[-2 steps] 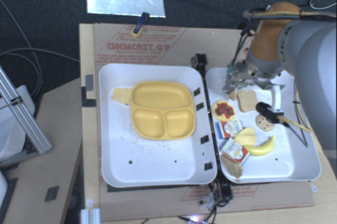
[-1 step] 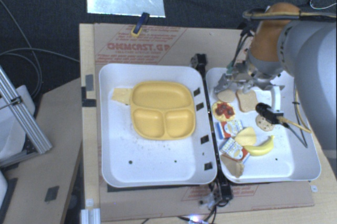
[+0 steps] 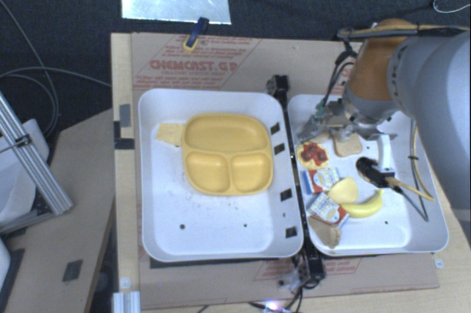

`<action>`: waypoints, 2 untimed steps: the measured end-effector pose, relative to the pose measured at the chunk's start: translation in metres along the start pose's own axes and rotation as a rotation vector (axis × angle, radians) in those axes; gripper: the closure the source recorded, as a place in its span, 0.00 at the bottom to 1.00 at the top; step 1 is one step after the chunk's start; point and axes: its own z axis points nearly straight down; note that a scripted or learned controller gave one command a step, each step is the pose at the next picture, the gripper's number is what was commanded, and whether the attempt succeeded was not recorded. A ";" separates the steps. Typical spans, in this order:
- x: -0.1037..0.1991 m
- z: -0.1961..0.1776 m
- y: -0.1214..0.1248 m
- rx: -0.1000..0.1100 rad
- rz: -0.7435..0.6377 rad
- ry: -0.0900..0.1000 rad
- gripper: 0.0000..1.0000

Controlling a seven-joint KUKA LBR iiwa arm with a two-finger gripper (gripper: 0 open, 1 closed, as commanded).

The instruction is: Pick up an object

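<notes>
A: So, where is the gripper now?

B: Low over the far left corner of the right bin, just beyond the red-topped packet. Whether it is released or clenched I cannot tell; the wrist hides that end, and nothing shows as held.

A: And the things to pick?

B: All in the right bin, crowded along its left side: the packet, a banana with a pale yellow piece touching it, small wrappers beside them, a tan slice under the arm.

A: What worries you?

B: The corner. So near the wall, a descent could strike the rim or the divider instead of an object. The packet lies flat, so I judge it could slip from a pinch.

A: And the left bin?

B: It holds a yellow tray, well apart from the arm.
</notes>
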 end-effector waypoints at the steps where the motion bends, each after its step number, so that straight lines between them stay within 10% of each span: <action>1: -0.002 -0.013 0.002 -0.004 0.001 -0.002 1.00; 2: -0.002 -0.012 0.002 -0.002 0.000 -0.002 0.00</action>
